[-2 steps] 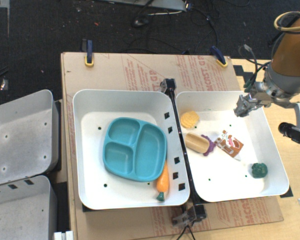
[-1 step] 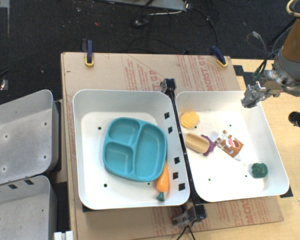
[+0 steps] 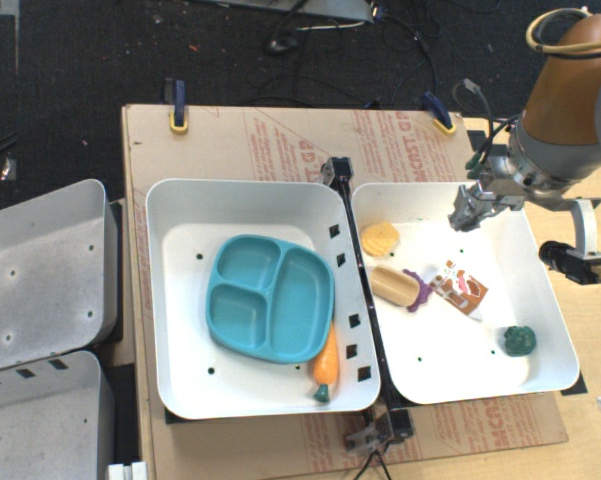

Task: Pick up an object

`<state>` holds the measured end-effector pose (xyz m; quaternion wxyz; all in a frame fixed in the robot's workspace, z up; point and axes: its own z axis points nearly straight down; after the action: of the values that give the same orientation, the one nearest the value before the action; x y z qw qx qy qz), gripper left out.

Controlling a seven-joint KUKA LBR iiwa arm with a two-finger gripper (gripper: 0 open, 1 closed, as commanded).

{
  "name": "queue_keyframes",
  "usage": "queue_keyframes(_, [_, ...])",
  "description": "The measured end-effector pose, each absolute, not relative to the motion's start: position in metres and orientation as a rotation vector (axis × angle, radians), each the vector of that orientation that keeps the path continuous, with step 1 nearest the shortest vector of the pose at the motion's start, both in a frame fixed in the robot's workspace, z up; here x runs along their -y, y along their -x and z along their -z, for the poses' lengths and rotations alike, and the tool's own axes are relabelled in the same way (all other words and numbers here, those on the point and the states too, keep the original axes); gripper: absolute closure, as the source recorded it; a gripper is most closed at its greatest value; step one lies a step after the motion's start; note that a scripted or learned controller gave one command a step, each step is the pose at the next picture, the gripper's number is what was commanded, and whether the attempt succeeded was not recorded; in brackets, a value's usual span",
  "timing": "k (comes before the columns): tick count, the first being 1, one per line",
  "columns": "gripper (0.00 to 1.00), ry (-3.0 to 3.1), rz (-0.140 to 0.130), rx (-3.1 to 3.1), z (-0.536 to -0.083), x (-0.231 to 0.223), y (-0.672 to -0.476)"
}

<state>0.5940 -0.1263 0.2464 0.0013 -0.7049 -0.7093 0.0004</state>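
Low in the frame, an orange carrot [image 3: 326, 364] lies in the left bin [image 3: 170, 298], touching the lower right edge of a teal divided plate [image 3: 270, 298]. At lower right, a dark green lump [image 3: 519, 341] sits in the right bin [image 3: 550, 298]. Mid-frame in that bin lie a tan bread roll [image 3: 393, 284] against a purple piece [image 3: 414, 290], a brown and white packet [image 3: 461, 288] and a yellow round biscuit [image 3: 380, 238]. The gripper [image 3: 467, 214] hangs over the bin's upper right part, holding nothing visible; whether its grasping parts are apart or together cannot be told.
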Motion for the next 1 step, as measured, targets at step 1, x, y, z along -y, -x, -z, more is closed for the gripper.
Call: queue_keyframes(1, [1.00, 2.211, -0.001, 2.227, -0.2355, 0.0720, -0.5703])
